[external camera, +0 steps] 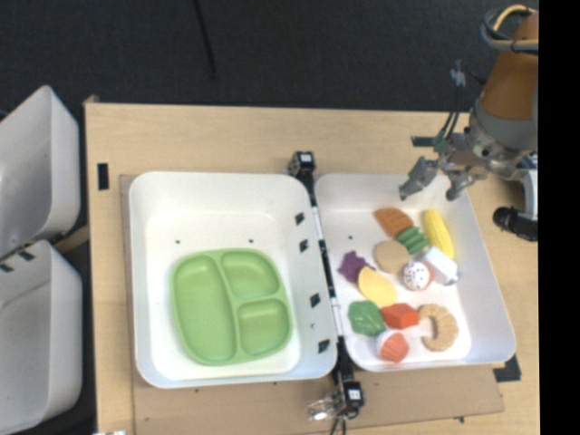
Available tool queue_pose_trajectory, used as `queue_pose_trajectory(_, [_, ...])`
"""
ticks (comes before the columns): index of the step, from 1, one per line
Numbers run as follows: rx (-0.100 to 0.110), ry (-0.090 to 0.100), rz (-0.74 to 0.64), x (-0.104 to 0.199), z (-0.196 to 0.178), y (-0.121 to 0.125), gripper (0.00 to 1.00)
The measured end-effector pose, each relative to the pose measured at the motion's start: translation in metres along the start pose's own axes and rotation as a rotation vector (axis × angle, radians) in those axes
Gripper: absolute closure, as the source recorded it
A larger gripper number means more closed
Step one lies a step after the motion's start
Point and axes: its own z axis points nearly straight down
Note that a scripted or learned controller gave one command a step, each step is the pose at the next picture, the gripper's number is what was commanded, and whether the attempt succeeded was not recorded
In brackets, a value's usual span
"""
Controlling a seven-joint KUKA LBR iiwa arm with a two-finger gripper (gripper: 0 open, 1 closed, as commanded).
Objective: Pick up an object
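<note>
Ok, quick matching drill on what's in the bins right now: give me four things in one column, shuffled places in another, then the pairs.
Things:
1. green divided plate
2. yellow corn
3. gripper
4. purple toy

Places:
A. left side of the toy pile, nearest the divider between the bins
B. lying in the left bin
C. above the far edge of the right bin, apart from the toys
D. right side of the toy pile, beside the orange piece

Pairs: 1-B, 2-D, 3-C, 4-A
</note>
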Motion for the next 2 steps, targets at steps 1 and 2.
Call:
queue_pose_trajectory(1, [-0.009, -0.001, -0.002, 0.0, -0.006, 0.002, 0.0])
queue_pose_trajectory(2, [-0.003, -0.001, 0.0, 0.001, 0.058, 0.0, 0.0])
